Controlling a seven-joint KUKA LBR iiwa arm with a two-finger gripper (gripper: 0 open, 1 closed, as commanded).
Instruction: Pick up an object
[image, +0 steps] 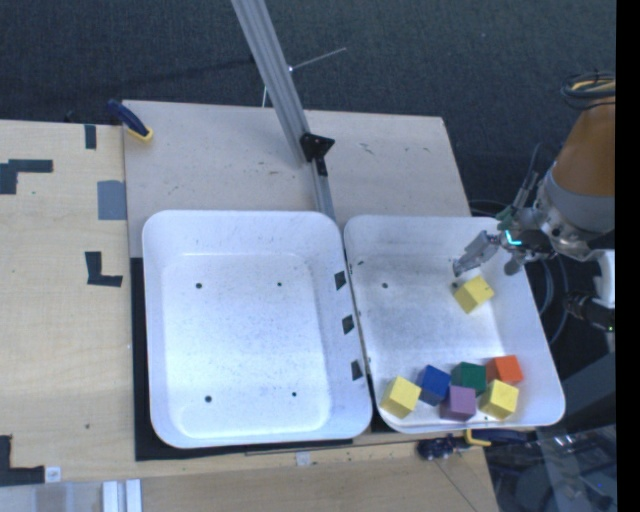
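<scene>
My gripper (490, 260) hangs over the upper right part of the right bin (400, 250), reaching in from the right on the grey arm with its orange band (588, 150). Its two fingers stand apart, open, with nothing between them. A yellow cube (474, 292) lies on the bin floor just below the left finger (468, 262), tilted a little and apart from it. Along the bin's front edge sits a cluster of cubes: yellow (402, 396), blue (434, 383), purple (461, 401), green (468, 376), another yellow (502, 398) and orange (507, 369).
The left bin (160, 240) lies beside the right one, joined along a central rim. A slanted metal bar (285, 85) with a black clamp (316, 147) ends at the bins' back edge. Cables (555, 290) run along the right bin's outer side.
</scene>
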